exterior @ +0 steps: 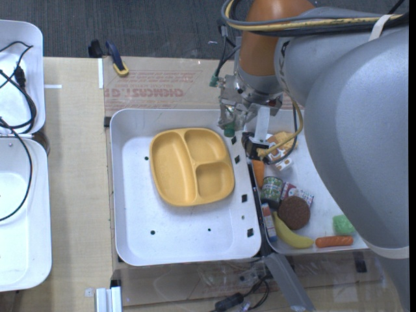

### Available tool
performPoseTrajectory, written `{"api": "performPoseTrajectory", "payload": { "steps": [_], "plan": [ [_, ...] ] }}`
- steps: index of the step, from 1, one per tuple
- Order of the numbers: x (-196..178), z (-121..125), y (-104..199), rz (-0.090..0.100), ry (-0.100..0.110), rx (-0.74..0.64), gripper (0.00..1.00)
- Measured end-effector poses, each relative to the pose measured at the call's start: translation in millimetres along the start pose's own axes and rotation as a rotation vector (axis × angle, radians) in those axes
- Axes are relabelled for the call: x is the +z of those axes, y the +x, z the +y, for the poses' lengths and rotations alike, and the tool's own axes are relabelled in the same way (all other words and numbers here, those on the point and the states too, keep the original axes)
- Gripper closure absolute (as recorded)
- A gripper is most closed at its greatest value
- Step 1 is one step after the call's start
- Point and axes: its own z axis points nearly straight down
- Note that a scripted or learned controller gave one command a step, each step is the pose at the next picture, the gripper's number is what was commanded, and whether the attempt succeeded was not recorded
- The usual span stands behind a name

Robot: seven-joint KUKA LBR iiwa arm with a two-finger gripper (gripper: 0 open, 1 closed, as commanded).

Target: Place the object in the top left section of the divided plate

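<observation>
A yellow divided plate (192,166) lies in the left white bin (130,194), with one long section on its left and two smaller ones on its right. All three sections hold nothing. My gripper (244,130) hangs under the orange band, over the wall between the two bins, just past the plate's upper right corner. Right beside it, in the right bin (311,251), lies a yellow and white packet (283,145). I see nothing clearly held.
The right bin also holds an orange piece (259,171), a green can (272,189), a brown round cookie (294,212), a banana (290,234), a carrot (335,241) and a green block (342,224). Black cables (16,96) lie in white trays at far left.
</observation>
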Motion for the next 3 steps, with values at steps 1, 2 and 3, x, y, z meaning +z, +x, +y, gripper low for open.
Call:
{"api": "performPoseTrajectory", "payload": {
  "steps": [1, 2, 3],
  "plan": [
    [0, 0, 0, 0.0, -0.001, 0.0, 0.0],
    [-98, -4, -34, 0.0, -0.004, -0.129, 0.0],
    [-251, 18, -76, 0.0, -0.005, -0.336, 0.0]
  ]
}}
